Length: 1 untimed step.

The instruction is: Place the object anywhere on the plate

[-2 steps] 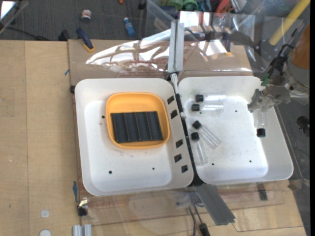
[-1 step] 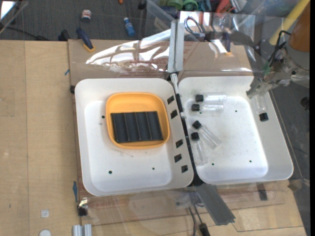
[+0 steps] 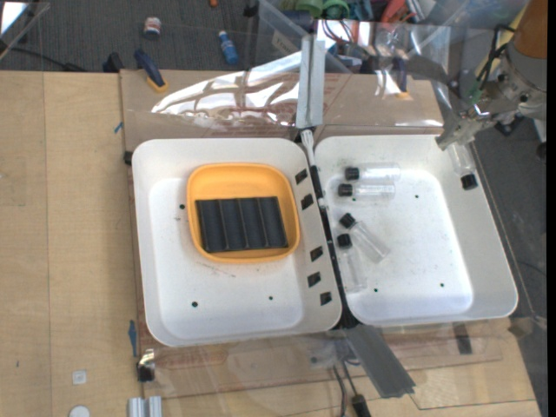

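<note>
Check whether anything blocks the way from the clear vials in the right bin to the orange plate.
The raised divider between the bins runs between the vials and the orange plate. A dark ridged block already covers much of the plate.

Left bin: holds the plate, set toward its back and middle.
Plate: carries a ridged block lying flat across its centre.
Right bin: sits just beside the left bin, their inner rims touching.
Vials: two lie side by side near the back left of the right bin; two more lie nearer the front, close to the divider.
Storage tub: behind both bins, full of small items.
Gripper: above the right bin's back right corner.
</note>
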Each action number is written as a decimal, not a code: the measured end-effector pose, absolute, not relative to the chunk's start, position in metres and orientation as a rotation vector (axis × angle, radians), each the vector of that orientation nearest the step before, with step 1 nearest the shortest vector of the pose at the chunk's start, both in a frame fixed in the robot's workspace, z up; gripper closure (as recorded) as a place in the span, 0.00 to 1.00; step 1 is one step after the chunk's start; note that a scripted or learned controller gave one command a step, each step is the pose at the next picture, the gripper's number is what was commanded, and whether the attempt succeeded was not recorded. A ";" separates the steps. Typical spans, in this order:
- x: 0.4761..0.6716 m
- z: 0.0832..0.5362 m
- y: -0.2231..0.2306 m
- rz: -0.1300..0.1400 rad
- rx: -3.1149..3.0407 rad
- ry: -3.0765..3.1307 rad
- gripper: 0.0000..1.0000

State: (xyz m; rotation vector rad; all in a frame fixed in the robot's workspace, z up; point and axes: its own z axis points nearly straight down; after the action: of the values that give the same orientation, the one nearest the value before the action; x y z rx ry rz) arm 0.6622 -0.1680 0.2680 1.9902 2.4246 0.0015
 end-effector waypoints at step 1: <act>0.669 0.336 -0.185 0.002 1.653 2.662 1.00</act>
State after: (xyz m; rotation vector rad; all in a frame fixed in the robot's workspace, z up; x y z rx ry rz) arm 0.6687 -0.1846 0.3356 1.6527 2.6621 0.0022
